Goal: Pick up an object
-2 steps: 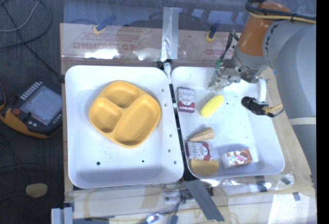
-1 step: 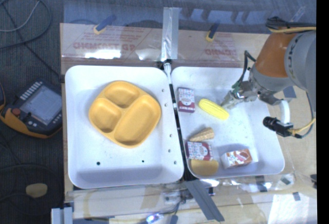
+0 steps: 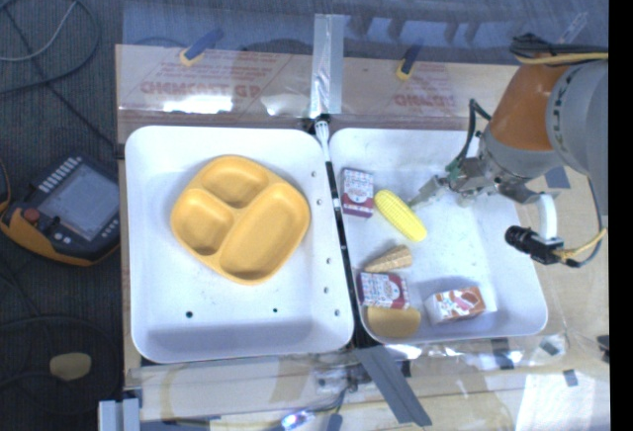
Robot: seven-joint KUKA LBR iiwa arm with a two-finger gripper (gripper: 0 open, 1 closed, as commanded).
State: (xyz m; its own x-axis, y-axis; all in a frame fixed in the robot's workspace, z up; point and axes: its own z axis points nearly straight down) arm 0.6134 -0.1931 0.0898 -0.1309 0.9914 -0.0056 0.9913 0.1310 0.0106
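We see the gripper (image 3: 442, 184) low over the right bin (image 3: 514, 320), far side, just right of the corn cob (image 3: 400, 215); we cannot tell its state. Cartons (image 3: 357, 192) and a cone (image 3: 388, 258) lie nearby. A yellow plate (image 3: 239, 217) sits in the left bin (image 3: 158, 320).

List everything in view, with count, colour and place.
bins: 2, white, side by side on the bench
plate: 1, yellow, three sections, left bin
corn: 1, yellow, right bin, upper middle
cartons: 3, red and white, right bin: one by the divider, two near the front
cone: 1, tan, right bin, below the corn
tan disc: 1, right bin, front edge
pendant: 1, orange and grey, floor at left
arm: 1, grey with orange band, from the right
gripper: 1, over right bin, upper right
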